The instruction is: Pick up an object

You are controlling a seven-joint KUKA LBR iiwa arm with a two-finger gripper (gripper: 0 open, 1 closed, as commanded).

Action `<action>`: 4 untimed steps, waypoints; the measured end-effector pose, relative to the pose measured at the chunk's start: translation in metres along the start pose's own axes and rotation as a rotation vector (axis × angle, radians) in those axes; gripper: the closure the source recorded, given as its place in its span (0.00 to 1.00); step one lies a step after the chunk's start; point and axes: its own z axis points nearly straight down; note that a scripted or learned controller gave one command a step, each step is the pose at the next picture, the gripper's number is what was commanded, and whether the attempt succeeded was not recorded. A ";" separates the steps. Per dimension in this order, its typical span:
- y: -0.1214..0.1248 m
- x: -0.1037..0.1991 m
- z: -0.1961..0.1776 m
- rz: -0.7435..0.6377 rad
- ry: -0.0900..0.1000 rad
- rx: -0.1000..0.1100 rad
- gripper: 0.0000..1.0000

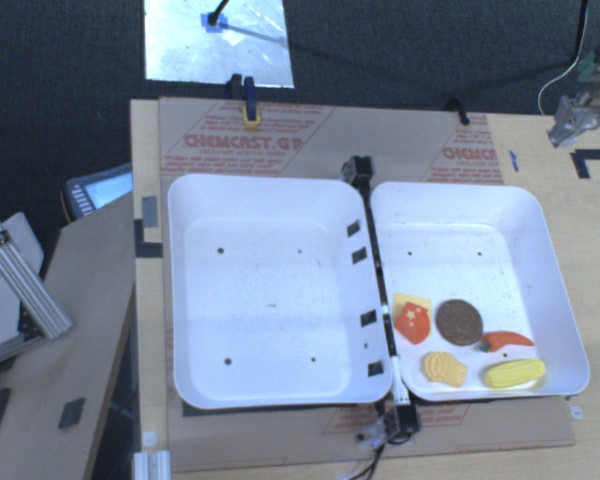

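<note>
The right bin [460, 218] holds several small toy foods, all bunched at its near edge. A yellow and red wedge [412, 318] lies by the divider, with a brown round disc [459, 321] just to its right. A red chili pepper [505, 341] lies right of the disc. In front of them are a ridged orange-yellow piece [444, 369] and a yellow corn cob [514, 372]. All of them rest on the bin floor with nothing touching them from above.
The left bin [270, 288] sits beside the right one, joined by a black clipped divider [375, 288]. A grey metal part with cables [580, 113] hangs over the bench's far right corner. Cardboard lies under both bins.
</note>
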 end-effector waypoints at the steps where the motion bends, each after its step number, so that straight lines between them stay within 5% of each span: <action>1: 0.000 0.000 -0.007 0.000 0.000 0.000 1.00; 4: 0.000 0.000 -0.029 0.000 0.000 0.000 1.00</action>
